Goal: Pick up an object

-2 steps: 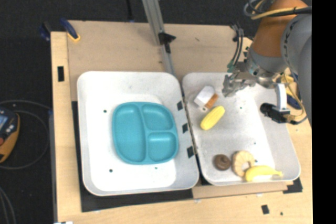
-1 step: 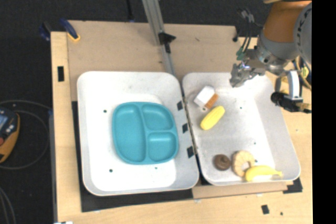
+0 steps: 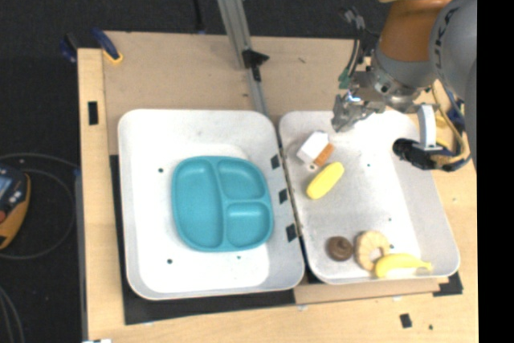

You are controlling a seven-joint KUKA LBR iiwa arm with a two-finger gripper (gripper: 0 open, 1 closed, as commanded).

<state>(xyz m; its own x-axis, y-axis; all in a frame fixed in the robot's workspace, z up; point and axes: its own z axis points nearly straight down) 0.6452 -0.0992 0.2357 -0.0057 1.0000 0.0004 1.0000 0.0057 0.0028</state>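
The gripper (image 3: 347, 118) is positioned above the far edge of the right bin (image 3: 418, 197); its finger state cannot be told, and nothing is seen held. The white-and-orange block (image 3: 314, 149) is located just below-left of it, its long axis running diagonally, touching the yellow object (image 3: 324, 181).

Gripper (image 3: 344, 118) above right bin (image 3: 418, 197) (white)

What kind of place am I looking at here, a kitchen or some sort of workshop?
Most likely a robotics lab test bench, not a kitchen. A robot arm with its claw reaches over two white bins on a plywood board, and the food in them, like the banana, looks like toy props.
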